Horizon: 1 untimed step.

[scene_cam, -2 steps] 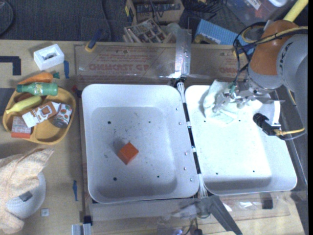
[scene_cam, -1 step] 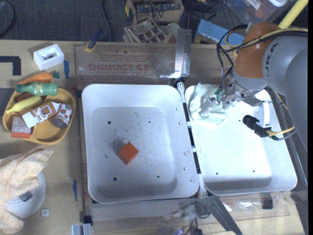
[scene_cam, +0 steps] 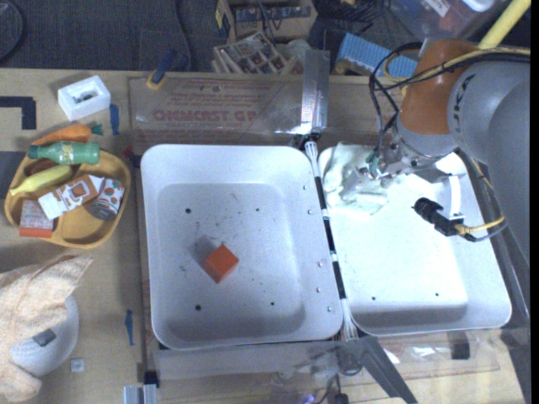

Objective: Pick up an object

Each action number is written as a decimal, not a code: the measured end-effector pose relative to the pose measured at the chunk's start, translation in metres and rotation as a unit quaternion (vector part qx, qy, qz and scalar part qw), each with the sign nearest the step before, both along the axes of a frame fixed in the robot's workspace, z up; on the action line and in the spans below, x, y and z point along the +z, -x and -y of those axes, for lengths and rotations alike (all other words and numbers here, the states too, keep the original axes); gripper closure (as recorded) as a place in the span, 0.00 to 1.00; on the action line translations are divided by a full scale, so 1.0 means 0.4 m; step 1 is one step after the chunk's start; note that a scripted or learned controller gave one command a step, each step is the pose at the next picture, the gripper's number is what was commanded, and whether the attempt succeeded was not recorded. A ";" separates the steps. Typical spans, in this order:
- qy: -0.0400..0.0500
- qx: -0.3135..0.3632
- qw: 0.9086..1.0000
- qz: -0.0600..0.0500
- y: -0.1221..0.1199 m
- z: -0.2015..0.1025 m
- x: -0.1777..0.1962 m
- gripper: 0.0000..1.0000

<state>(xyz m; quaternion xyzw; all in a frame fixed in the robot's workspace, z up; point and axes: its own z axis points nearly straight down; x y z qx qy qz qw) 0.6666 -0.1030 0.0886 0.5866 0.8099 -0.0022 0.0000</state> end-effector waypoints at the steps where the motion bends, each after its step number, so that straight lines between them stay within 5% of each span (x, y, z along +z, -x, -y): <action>1: 0.000 0.000 1.000 0.000 0.000 0.000 0.000 0.00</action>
